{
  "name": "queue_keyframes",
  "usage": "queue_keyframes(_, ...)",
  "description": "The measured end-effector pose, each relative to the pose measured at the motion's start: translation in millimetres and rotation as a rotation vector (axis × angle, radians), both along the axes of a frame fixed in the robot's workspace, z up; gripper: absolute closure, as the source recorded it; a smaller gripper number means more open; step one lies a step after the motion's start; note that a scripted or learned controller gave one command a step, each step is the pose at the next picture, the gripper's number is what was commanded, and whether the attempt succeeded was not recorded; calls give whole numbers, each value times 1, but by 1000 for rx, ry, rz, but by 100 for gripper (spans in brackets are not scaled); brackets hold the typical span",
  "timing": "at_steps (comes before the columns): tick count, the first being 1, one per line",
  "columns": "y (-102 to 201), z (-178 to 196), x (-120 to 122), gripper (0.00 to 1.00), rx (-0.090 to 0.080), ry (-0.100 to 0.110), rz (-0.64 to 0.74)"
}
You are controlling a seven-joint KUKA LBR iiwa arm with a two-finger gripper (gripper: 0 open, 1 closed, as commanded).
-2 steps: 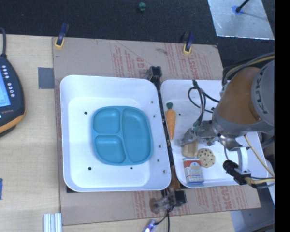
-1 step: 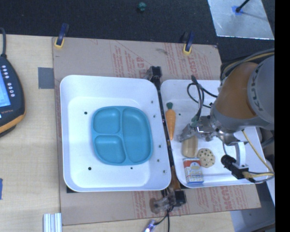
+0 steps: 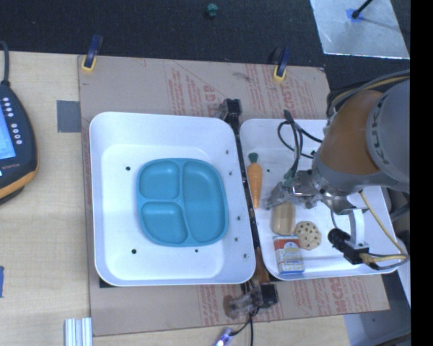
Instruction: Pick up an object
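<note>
Hovers low over the right bin [image 3: 375, 271], the claw [image 3: 294, 192], at the end of the grey and orange arm [image 3: 361, 146] reaching in from the right. Cannot tell whether released or clenched: metal parts bunched and blurred from this angle, nothing visibly grasped.

Four candidates in that bin, all in its left half. Closest: a tan block [image 3: 283, 218], just on the near side of the claw, almost under it, long axis running far to near. Further toward the near edge, a round cookie [image 3: 307, 234], just right of the block, and a small carton [image 3: 289, 256] near the bin's near wall. To the claw's left, a carrot [image 3: 254, 181], lying along the bin's left wall, long axis also far to near, green end far.

Judging from this, likeliest target the tan block: only a short shift nearward and a drop needed, closing across its short, left-to-right width. Risk of nudging the cookie, close beside it.

In the left bin [image 3: 101, 193], a blue divided plate [image 3: 182, 200], well apart from the claw.
</note>
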State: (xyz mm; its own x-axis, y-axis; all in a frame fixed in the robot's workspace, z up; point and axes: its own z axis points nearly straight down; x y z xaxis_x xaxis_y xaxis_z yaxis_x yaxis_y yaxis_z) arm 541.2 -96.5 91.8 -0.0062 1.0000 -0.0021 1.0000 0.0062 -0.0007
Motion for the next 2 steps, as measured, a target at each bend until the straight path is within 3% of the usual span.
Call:
queue_keyframes(1, 3, 0, -4, 0, 2, 5, -2)
queue_keyframes(2, 3, 10, -3, 100, 0, 7, 1)
